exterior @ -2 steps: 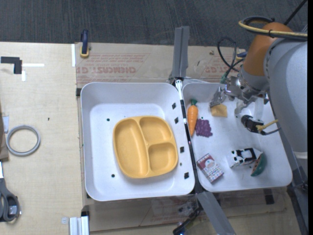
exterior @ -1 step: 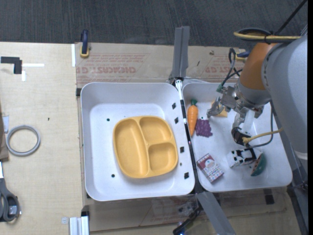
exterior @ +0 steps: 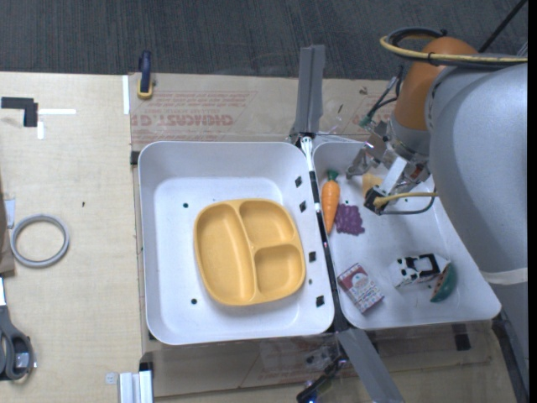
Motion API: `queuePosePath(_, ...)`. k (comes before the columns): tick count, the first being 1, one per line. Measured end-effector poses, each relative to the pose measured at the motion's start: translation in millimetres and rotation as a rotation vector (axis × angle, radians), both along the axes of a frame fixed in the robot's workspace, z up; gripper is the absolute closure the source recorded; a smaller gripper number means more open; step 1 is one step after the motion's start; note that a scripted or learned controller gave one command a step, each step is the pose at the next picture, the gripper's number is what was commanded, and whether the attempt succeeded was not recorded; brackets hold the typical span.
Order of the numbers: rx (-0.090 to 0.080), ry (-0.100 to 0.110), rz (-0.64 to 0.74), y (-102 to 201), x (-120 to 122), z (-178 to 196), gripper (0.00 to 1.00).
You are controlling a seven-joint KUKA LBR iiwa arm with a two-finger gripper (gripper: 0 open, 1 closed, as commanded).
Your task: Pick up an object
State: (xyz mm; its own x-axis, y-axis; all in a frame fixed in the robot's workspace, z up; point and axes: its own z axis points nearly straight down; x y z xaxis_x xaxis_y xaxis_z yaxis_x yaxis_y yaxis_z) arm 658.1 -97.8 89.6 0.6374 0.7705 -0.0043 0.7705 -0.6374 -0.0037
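Note:
In the right bin [exterior: 470, 305] an orange carrot [exterior: 331, 200] with a green top lies along the left wall. Purple grapes [exterior: 349, 219] rest just right of it. A small red and white box [exterior: 361, 287] lies near the front, with a black and white cow toy [exterior: 417, 269] and a green piece [exterior: 445, 282] to its right. My gripper [exterior: 367, 169] hangs low over the bin's back part, up and to the right of the carrot's top. I see nothing held in it.
The left bin [exterior: 159, 250] holds a yellow divided plate [exterior: 249, 250]. A grey ring [exterior: 38, 240] lies on the bench far left. The grey arm [exterior: 478, 149] covers the right bin's back right corner.

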Motion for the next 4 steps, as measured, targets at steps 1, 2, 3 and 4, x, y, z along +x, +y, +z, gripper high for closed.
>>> queuePosePath(1,-0.001,0.002,-0.213,-9,-73,-1,0.00)
queuePosePath(2,-0.001,-0.002,-0.450,-37,-7,2,0.00)
queuePosePath(3,0.001,0.001,0.047,-25,-9,0,0.00)
queuePosePath(4,0.000,0.002,-0.267,-35,-46,-1,0.00)
